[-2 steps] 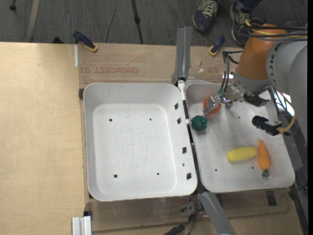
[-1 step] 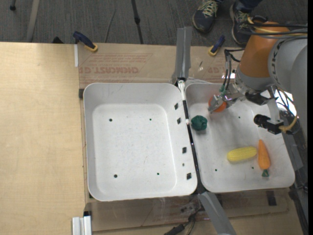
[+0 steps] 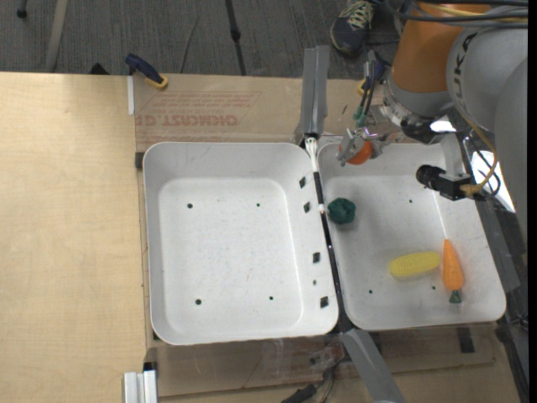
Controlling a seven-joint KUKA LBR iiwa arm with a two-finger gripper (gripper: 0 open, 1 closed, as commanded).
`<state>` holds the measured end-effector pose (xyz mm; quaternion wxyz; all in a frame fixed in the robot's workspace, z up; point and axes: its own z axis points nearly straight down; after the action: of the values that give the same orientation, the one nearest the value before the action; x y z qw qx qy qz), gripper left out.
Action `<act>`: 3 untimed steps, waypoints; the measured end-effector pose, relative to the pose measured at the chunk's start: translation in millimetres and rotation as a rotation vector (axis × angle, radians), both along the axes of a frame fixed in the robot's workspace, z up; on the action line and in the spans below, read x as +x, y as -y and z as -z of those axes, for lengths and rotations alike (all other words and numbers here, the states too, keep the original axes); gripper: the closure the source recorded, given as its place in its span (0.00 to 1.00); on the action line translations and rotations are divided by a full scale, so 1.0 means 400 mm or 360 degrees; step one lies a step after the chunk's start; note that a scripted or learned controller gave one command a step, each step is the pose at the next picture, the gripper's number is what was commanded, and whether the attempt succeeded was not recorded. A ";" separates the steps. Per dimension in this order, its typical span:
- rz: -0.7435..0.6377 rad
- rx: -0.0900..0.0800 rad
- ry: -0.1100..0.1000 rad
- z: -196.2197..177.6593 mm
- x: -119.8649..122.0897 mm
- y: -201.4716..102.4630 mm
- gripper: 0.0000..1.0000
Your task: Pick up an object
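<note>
Small orange-red object [image 3: 359, 154] sits between the claw's [image 3: 356, 148] fingers.

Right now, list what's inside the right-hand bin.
In the right bin: a green object, a yellow corn cob, a carrot. The gripper hangs over its far corner with something orange there; the arm covers the rest.

You get bright, even overhead light with soft shadows, a glare spot on the arm [image 3: 440, 127] just right of the gripper [image 3: 356, 151], and mild softness throughout.

left bin [image 3: 168, 250] open floor, right bin [image 3: 394, 309] dotted with green ball [image 3: 341, 211], corn [image 3: 414, 264], carrot [image 3: 452, 269]
</note>
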<state>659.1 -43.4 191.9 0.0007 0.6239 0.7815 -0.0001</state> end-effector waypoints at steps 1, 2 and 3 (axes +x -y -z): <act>0.0000 -0.0001 -0.0002 0.001 -0.001 0.001 0.00; -0.0084 0.0001 -0.0005 0.002 -0.342 0.057 0.00; -0.0429 0.0002 -0.0005 0.253 -0.410 0.175 0.00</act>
<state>495.0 -113.5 90.7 -0.0009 0.5132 0.8582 -0.0004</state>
